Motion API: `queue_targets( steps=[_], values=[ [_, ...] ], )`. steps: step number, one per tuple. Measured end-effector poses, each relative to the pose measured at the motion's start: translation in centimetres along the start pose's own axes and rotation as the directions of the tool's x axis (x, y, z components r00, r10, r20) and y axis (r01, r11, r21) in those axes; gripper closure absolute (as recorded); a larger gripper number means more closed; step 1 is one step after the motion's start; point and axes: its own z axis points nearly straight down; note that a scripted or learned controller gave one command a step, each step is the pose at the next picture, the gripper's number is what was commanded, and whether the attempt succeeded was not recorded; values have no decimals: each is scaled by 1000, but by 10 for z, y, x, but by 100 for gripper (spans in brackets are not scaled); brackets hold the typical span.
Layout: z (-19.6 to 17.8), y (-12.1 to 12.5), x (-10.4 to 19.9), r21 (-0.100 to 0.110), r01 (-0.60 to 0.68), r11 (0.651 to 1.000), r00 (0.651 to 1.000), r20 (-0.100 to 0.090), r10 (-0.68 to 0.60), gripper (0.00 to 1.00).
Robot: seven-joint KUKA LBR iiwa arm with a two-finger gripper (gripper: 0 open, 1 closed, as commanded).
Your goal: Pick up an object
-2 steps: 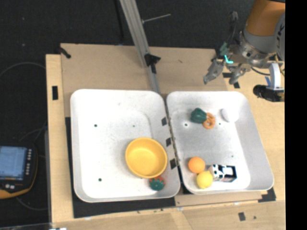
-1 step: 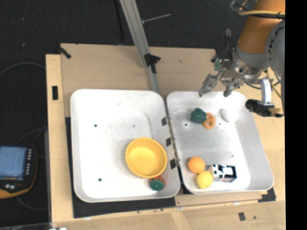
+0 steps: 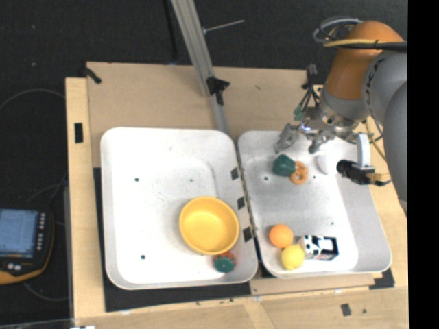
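Note:
My gripper (image 3: 302, 141) hangs over the far edge of the right bin (image 3: 357, 238), its two fingers spread open with nothing between them. Just below the fingers lie a dark green object (image 3: 282, 164) and a small orange-brown ring-shaped thing (image 3: 300, 175), touching each other. Near the front of the right bin sit an orange ball (image 3: 280, 236), a yellow lemon-like ball (image 3: 292, 257) and a black-and-white box (image 3: 321, 247). In the left bin (image 3: 137, 184) rests a yellow bowl (image 3: 208, 225), with a small green-and-red object (image 3: 224, 262) at its front edge.
A grey metal pole (image 3: 195, 46) slants over the bench behind the bins. A black-tipped white fitting (image 3: 353, 166) juts out beside the wrist at the right bin's right rim. A handheld controller (image 3: 20, 242) lies off the bench at the left.

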Motion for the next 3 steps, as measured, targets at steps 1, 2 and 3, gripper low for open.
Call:
queue_targets(
  steps=[1, 2, 3],
  values=[
    [43, -2, -6, -2, -1, 1000, 1000, 1, 1, 0],
    [29, -1, -7, -9, -3, 1000, 1000, 1, 3, 100],
    [-35, 0, -2, -14, 3, 1000, 1000, -1, -3, 100]
  ],
)
